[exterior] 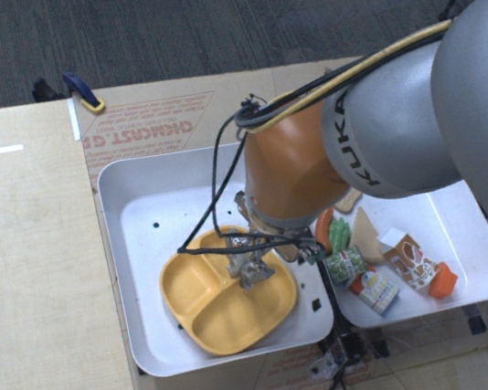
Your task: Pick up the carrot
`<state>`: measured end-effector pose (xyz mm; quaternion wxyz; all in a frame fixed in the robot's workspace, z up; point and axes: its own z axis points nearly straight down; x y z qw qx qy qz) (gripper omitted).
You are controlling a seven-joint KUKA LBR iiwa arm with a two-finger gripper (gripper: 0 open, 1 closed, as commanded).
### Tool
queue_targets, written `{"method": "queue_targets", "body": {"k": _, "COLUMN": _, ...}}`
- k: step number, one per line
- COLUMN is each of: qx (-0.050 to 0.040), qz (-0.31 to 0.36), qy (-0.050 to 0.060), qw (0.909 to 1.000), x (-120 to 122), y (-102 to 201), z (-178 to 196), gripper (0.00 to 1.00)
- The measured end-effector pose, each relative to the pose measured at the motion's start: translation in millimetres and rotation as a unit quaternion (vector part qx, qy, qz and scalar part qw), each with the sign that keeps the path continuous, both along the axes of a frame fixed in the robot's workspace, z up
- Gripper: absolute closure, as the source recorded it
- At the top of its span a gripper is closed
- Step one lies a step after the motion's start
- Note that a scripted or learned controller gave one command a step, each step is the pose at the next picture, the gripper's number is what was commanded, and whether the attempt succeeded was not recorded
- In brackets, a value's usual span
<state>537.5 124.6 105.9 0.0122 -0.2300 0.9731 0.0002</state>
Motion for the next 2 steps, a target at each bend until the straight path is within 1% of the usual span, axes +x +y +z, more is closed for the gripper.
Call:
{"method": "queue_targets", "body": {"k": 1, "qx": -0.0009, "qz": -0.055, "qy": 0.009, "qw": 0.9984, "x": -11, "y": 33, "z": 41, "gripper": 1.0}}
{"method": "queue_targets", "body": {"k": 2, "qx": -0.0004, "qz": -0.2, "qy": 0.012, "qw": 0.9798, "x": -38, "y": 29, "z": 42, "gripper": 1.0}}
